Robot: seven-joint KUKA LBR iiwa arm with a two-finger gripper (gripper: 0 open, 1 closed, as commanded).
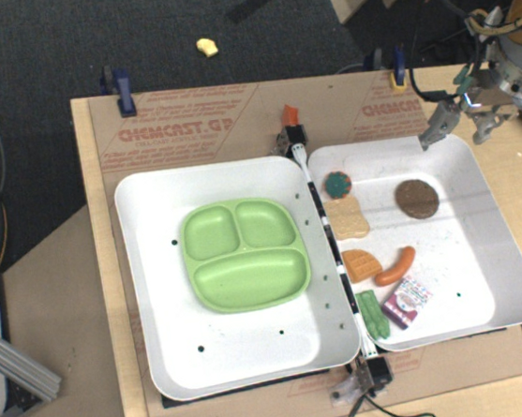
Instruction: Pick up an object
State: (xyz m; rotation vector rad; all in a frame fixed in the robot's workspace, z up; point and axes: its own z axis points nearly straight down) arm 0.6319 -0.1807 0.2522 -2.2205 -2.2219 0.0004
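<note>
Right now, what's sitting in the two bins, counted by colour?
Green: 3 (divided plate, round teal piece, pickle-like strip)
Brown: 1 (round patty)
Tan: 1 (bread slice)
Orange: 2 (wedge, sausage)
Purple and white: 1 (packet)
Total: 8

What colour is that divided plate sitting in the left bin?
Light green: the three-compartment plastic plate shows plainly in the camera view.

We see our grey metal two-finger gripper (pixel 458 124) with slim, dull fingers (pixel 436 126), a silvery round wrist housing (pixel 517 75), and black cables (pixel 436 96) trailing beside it.
</note>
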